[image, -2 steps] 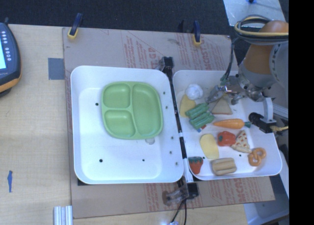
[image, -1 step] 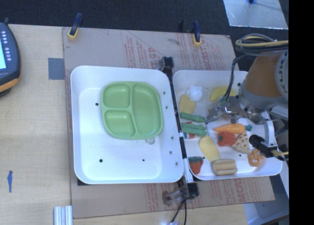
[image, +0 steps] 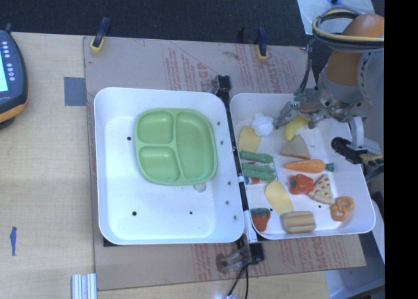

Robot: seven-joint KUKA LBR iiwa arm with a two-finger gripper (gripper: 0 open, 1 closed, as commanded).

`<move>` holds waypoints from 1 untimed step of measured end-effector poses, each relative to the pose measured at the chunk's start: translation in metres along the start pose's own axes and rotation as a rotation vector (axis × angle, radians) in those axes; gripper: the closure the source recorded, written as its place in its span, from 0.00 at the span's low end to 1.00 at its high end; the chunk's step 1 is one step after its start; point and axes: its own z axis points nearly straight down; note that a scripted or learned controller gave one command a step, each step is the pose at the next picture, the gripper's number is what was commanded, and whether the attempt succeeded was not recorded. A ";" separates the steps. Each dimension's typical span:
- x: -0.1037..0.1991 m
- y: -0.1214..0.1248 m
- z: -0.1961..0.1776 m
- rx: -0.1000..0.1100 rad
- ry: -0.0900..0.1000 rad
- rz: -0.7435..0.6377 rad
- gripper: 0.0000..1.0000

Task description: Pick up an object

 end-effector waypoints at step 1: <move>0.001 -0.005 -0.008 0.019 0.006 -0.001 1.00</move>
